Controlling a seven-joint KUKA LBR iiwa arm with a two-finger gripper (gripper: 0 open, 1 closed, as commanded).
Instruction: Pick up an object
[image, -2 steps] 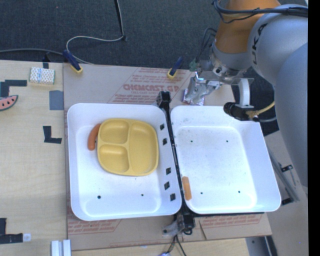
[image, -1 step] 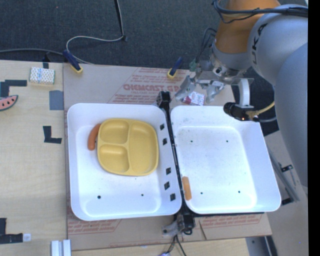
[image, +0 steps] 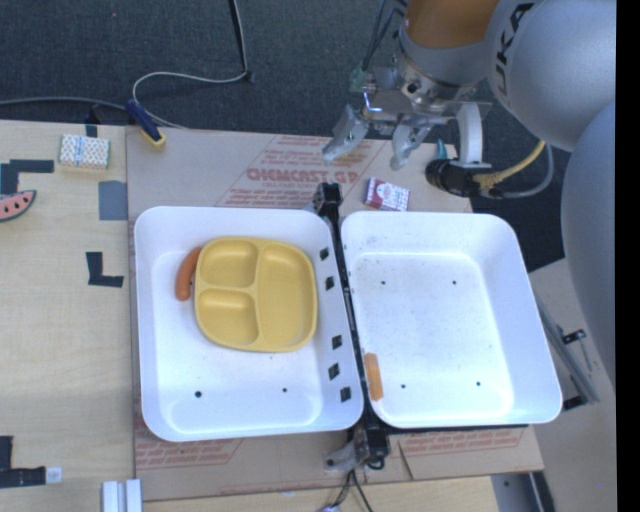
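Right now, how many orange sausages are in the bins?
2: one sausage in the left bin beside the yellow tray, another at the right bin's left edge.

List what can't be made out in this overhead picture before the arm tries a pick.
- Orange sausage-shaped piece in the left white bin: the yellow divided plastic plate hides part of its side.
- Second orange sausage-shaped piece in the right white bin: it lies against the bin's wall, so its full shape is unclear.
- Small red-and-white packet behind the bins: print too small to read.
- Two-finger gripper: nothing shows between its fingers.
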